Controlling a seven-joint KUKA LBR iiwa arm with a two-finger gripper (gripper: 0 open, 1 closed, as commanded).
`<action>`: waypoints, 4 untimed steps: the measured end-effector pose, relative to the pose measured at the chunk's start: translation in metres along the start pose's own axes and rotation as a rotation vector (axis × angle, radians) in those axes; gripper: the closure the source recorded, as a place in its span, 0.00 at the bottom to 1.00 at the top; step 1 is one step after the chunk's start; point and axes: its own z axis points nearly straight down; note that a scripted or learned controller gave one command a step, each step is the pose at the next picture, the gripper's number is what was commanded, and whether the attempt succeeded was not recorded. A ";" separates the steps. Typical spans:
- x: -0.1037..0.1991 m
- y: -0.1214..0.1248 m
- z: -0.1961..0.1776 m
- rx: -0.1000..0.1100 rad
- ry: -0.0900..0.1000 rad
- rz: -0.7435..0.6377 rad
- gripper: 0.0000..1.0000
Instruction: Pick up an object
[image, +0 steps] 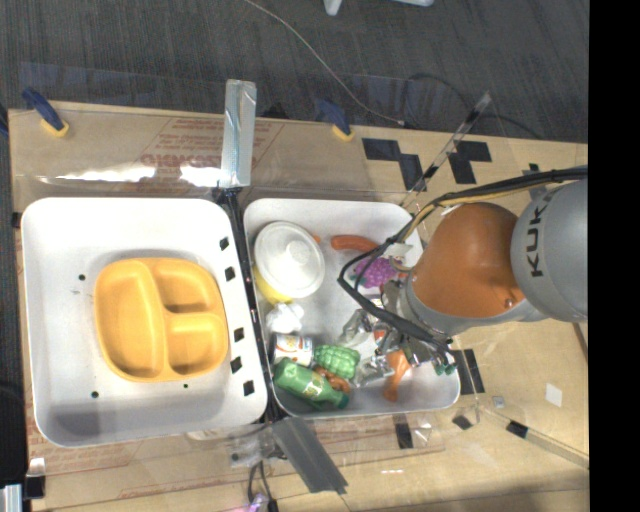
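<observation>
The right bin (330, 212) holds a jumble of small things. A white round lid on a yellow cup (288, 260) sits at its upper left, with an orange sausage-shaped piece (352, 242) to its right. A purple toy (378, 270) lies beside the arm. Low in the bin are green toys (318, 376), a small white piece (285, 320) and an orange piece (396, 372). My gripper (372, 335) hangs low over the bin's lower middle, above the green and orange pieces. The arm's orange band (465, 262) covers the bin's right side.
In the left bin (60, 230) lies a yellow divided tray (160, 318). A black divider strip (240, 300) runs between the bins. Black cables loop from the wrist across the right bin. Brown cardboard and tape surround both bins.
</observation>
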 end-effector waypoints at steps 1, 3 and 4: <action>-0.066 0.032 -0.161 0.005 -0.008 -0.097 1.00; -0.111 0.043 -0.189 0.001 0.001 0.320 1.00; -0.112 0.043 -0.200 0.003 -0.004 0.316 1.00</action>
